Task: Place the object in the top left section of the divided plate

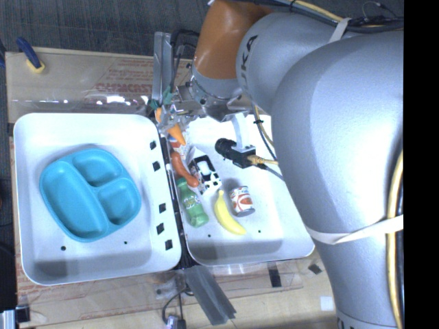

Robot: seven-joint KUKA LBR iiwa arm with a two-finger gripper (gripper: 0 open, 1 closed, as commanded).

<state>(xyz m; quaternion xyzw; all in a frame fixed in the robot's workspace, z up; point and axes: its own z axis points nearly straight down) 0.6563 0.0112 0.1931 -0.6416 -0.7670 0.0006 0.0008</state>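
While near tool (pixel 167 113), carrot (pixel 176 135) just below.

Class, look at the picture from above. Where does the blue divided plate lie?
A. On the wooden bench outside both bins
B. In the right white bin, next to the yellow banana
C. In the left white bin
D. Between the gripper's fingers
C: the blue divided plate rests on the floor of the left white bin, while the yellow banana lies in the right white bin.
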